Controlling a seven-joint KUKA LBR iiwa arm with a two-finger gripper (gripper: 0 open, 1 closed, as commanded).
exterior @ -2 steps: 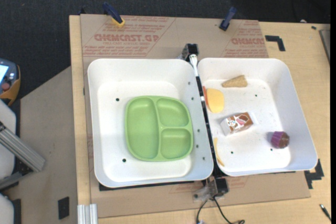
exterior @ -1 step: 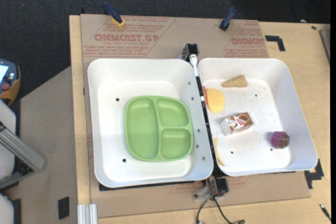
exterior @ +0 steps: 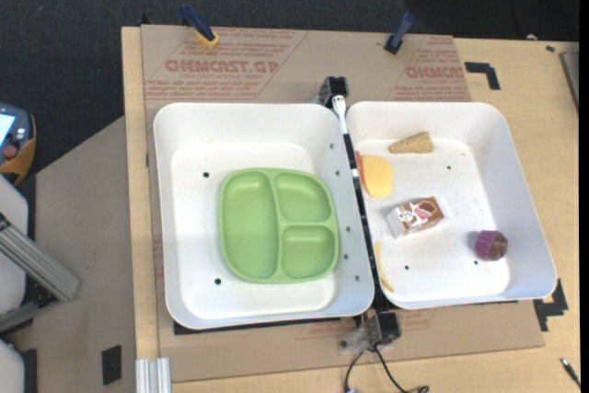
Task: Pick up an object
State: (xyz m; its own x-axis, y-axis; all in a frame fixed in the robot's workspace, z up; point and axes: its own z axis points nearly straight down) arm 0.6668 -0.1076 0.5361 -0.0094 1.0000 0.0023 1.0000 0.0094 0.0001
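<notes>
The right bin (exterior: 515,189) holds several small items. A tan wedge like a bread slice (exterior: 411,143) lies near its back. A yellow-orange rounded piece (exterior: 375,176) rests against the left wall. A small brown and white packet (exterior: 420,216) lies in the middle. A purple lump (exterior: 490,244) sits toward the front right. A thin pale yellow piece (exterior: 381,270) lies along the front left wall. In the left bin (exterior: 184,198) sits a green divided plate (exterior: 276,224) with three compartments.
Both bins rest on a cardboard sheet (exterior: 276,60) clamped at the back by two blue clips (exterior: 199,25). A black joint (exterior: 334,92) stands between the bins at the back. Cables trail off the front edge (exterior: 368,354).
</notes>
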